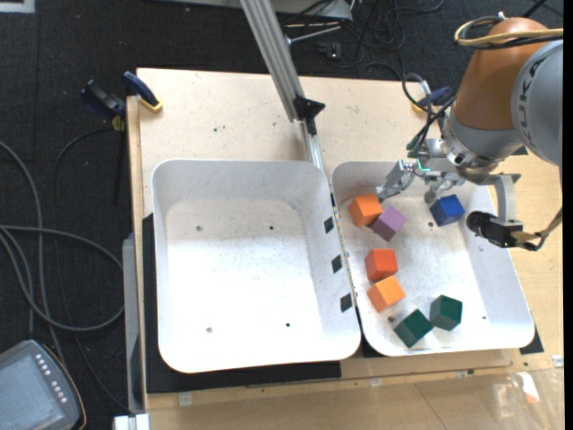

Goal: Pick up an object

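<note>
Blocks, 7 of them (387, 224), await our pick; hand (419, 179) hovers spread, must drop and pinch.

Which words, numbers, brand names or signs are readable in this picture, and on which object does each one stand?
No text can be read.
The small black tabs on the divider between the bins look blank.
The screen of the grey handheld device at the lower left is too small to read.
The coloured blocks, such as the blue block, carry no marks.
</note>
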